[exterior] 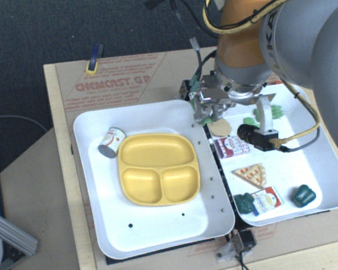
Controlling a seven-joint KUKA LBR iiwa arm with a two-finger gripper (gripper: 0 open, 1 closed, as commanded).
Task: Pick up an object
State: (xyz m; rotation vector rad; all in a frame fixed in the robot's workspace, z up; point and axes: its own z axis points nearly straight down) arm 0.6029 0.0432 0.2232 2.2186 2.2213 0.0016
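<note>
My gripper (205,113) hangs over the far left corner of the right bin (327,160), close to the wall between the two bins. Just below it lies a tan round biscuit (220,128). A red and white packet (232,147) sits a little nearer the front. Further forward are a pizza slice (251,176), a dark green piece (244,203), a second red and white packet (266,199) and a green lump (303,194). A green leafy item (272,112) lies behind the wrist. I see nothing held.
The left bin (99,190) holds a yellow divided plate (158,167) and a small tipped can (112,141) at its far left. The arm's grey body covers the right bin's far right side. A blue and yellow tool (93,60) lies on the board behind.
</note>
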